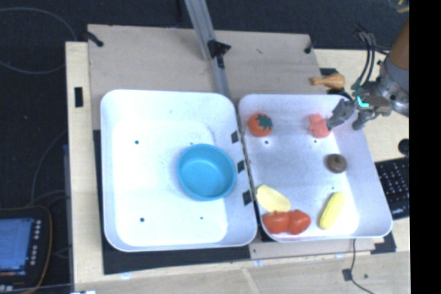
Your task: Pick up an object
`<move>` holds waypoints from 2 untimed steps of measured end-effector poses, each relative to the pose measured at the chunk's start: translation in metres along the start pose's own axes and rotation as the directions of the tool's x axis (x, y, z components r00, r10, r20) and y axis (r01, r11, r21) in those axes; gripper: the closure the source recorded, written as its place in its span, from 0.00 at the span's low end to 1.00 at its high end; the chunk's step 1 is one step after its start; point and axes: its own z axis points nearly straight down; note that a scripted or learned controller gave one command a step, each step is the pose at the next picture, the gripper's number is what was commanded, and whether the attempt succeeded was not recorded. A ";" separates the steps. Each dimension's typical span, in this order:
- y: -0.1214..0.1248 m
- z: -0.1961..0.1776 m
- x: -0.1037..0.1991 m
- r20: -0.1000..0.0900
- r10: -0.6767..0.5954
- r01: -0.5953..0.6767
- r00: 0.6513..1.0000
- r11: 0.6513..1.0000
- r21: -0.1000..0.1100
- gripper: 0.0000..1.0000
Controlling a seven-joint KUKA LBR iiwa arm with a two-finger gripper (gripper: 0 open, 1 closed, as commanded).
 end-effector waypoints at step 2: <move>0.001 0.061 -0.006 0.004 0.004 -0.004 1.000 1.000 0.000 0.00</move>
